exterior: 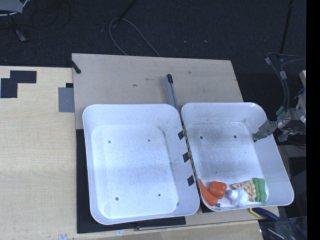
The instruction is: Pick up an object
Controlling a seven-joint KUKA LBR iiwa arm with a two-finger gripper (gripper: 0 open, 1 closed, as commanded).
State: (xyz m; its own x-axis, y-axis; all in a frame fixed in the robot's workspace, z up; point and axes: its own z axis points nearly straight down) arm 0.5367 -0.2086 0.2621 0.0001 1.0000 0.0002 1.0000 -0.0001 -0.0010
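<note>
From above, two white bins sit side by side on the bench. The left bin (pixel 132 164) has a bare, speckled floor. The right bin (pixel 227 144) has a small pile of things pushed into its near corner — an orange-red pepper-shaped toy (pixel 215 190), a tan waffle-like piece (pixel 243 187), something small and white (pixel 235 196), and a green piece (pixel 259 189) standing at the end of the row. They all touch or nearly touch each other.

The gripper (pixel 263 131) is at the right rim of the right bin, well apart from the pile. It looks dark and small from here — I cannot tell how it is set, and nothing can be seen in it.

A grey rod (pixel 171 90) lies on the board behind the bins, just above the gap between them.
</note>
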